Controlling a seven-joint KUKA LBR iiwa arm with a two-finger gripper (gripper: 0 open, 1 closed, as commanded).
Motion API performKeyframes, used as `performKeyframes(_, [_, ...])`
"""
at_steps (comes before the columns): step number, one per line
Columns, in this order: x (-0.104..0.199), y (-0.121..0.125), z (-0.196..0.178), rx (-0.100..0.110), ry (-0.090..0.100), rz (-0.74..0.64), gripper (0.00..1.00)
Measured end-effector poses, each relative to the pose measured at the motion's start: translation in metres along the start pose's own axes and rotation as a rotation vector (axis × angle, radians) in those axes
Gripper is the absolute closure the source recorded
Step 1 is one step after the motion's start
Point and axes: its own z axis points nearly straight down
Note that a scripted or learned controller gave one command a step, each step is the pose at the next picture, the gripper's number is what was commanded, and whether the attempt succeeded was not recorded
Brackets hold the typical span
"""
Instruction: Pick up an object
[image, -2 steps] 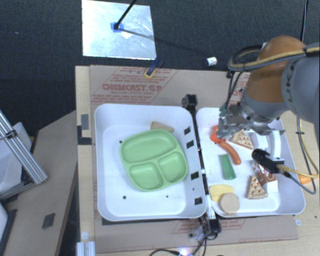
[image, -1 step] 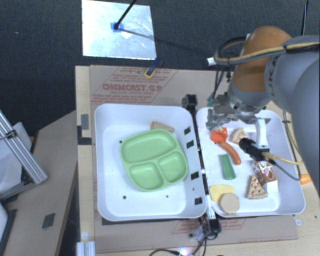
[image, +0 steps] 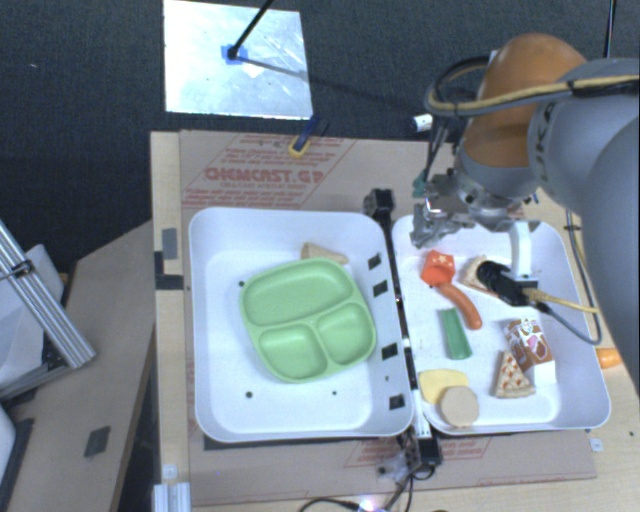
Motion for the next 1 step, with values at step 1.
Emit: performKeyframes(1, [0.0046, -0.0070, 0.0139, 0.002, 0.000, 0.001, 1.00])
